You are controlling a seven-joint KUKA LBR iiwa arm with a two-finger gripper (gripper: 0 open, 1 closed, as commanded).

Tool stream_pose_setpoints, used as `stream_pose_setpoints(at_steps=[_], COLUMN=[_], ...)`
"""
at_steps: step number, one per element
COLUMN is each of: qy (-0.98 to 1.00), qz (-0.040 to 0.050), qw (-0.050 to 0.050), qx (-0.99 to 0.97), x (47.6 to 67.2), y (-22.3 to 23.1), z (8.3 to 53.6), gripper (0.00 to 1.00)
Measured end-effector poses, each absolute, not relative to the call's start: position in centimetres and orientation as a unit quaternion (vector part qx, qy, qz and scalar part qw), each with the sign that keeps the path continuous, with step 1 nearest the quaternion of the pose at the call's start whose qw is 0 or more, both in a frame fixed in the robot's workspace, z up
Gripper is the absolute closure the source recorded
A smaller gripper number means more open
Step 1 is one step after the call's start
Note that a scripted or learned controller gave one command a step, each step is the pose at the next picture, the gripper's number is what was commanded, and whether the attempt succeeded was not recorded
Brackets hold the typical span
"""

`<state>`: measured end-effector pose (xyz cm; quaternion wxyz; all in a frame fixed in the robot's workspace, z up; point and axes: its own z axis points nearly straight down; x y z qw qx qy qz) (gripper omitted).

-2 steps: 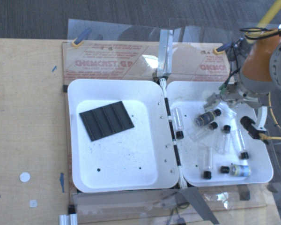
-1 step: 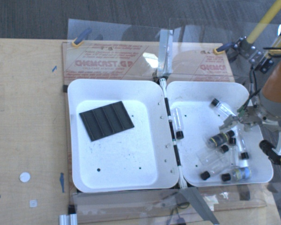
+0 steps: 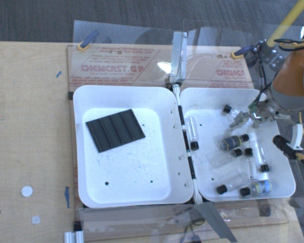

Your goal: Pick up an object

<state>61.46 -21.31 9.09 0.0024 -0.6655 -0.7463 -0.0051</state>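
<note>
Camera view: left bin (image 3: 86,135) one black ridged panel (image 3: 115,129); right bin (image 3: 207,110) several vials (image 3: 192,131); jaws (image 3: 245,118) state unclear.

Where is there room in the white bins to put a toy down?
The left bin has bare floor below and right of the dark ribbed panel. The right bin is crowded with small vials across its middle and lower right; bare room lies along its top, near the divider.

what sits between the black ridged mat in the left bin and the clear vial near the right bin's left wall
In the camera view, bare white floor of the left bin, then the two bins' meeting rims, separate the black ridged mat from the clear vial.
</note>
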Motion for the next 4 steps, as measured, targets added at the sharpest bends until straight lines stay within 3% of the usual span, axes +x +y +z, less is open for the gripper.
stream_pose_setpoints(at_steps=[1,2,3,4], qy=[-0.751,-0.728,-0.742,-0.745], qz=[-0.0069,-0.0007,-0.0023,-0.0009], qw=[0.002,-0.002,0.006,-0.002], qx=[-0.660,-0.685,-0.670,-0.667], x=[53.7,62.5,66.9,64.2], y=[-21.3,-22.2,-21.4,-18.6], z=[9.0,13.7,11.1,8.7], gripper=[0.00,0.00,0.00,0.00])
